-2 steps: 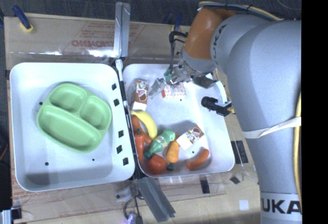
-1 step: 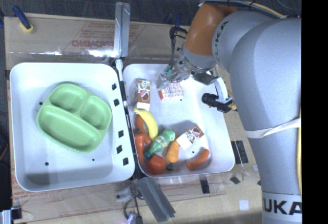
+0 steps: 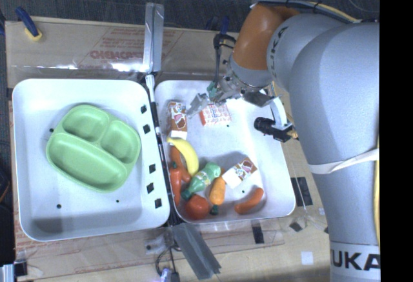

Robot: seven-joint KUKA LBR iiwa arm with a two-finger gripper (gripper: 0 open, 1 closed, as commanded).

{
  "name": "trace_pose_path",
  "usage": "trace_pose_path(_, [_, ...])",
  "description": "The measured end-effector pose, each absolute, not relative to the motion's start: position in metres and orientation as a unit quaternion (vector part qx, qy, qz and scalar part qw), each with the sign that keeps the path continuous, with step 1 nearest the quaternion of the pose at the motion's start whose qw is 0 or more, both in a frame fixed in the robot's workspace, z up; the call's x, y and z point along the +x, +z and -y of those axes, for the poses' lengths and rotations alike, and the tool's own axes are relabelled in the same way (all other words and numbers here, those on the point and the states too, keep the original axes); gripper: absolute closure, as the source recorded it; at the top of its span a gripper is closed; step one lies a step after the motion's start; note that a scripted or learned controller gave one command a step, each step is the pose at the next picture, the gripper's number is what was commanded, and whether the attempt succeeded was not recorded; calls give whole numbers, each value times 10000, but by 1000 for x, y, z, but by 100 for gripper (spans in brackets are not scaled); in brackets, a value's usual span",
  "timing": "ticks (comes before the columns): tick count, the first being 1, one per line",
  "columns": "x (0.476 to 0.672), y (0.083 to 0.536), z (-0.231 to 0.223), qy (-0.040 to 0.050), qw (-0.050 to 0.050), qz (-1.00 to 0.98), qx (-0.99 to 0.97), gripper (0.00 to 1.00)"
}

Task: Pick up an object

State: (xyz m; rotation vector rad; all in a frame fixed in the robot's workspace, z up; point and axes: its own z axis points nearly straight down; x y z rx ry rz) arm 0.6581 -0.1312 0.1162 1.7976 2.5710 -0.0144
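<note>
My gripper (image 3: 205, 100) hangs over the far part of the right bin (image 3: 274, 151), fingers spread open with nothing between them. One grey finger (image 3: 195, 106) points down-left. Just below the gripper lies a small red-and-white carton (image 3: 215, 115), close to the fingers but not held. A second small carton (image 3: 177, 115) stands at the bin's left wall. Lower down lie a banana (image 3: 185, 153), a green bottle (image 3: 201, 179), a red tomato (image 3: 197, 206), a carrot (image 3: 218, 190), a sausage (image 3: 249, 200) and another carton (image 3: 239, 172).
The left bin (image 3: 39, 210) holds a green divided plate (image 3: 93, 145). A ridge with black clips (image 3: 152, 164) separates the bins. The grey arm (image 3: 322, 93) fills the right side, above the right bin's right wall. A black wrist part (image 3: 271, 127) sticks out over that bin.
</note>
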Motion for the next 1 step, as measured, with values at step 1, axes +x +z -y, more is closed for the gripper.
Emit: trace_pose_path(1, [545,91,150,-14,-25,-7294,6841,0])
